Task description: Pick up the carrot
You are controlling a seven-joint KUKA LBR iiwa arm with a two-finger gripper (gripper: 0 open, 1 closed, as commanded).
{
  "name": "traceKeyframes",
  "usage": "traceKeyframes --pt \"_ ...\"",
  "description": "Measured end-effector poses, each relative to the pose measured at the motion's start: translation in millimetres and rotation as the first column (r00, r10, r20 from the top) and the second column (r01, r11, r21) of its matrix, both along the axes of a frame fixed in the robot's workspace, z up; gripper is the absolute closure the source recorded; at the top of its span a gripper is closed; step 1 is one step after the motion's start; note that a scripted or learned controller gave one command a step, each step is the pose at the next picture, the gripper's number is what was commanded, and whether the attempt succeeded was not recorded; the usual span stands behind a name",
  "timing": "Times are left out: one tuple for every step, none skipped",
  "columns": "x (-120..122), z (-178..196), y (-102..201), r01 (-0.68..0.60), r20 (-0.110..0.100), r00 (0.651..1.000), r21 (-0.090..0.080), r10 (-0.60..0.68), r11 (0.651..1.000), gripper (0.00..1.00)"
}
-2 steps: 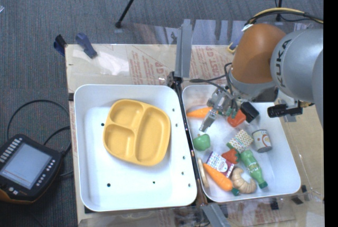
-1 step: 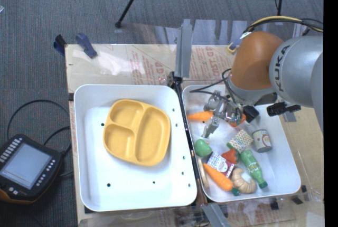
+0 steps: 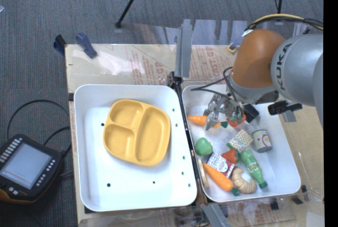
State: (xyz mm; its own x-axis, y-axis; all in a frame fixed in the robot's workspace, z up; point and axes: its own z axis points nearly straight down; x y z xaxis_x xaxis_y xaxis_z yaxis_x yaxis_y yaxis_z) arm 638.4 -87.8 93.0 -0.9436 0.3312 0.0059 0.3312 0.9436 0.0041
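The metal two-finger claw hangs low over the back part of the right white bin, under the big grey arm with its orange band. Its fingers sit right by a small orange carrot with a green top, which lies near the bin's left wall; I cannot tell how far open the claw is, or if it has hold of the carrot. Just right of the claw is a small red and green toy, partly hidden. Nearer the front lie a round green ball-like fruit, a checked green and white packet, a little grey tin can, a red and white packet, a green plastic bottle, a tan curled pastry and a second, bigger orange carrot by the front left edge. These things are packed close, so there is little room between them; the bin's right side is more open. The left white bin holds a yellow plastic plate with three parts, with bare floor all around it.
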Motion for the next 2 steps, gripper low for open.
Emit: traceKeyframes --pt "-7 93 30 0.663 0.003 0.748 -0.006 -0.663 0.748 1.00" --pt "-19 91 11 0.711 -0.001 0.703 -0.010 -0.711 0.703 1.00"
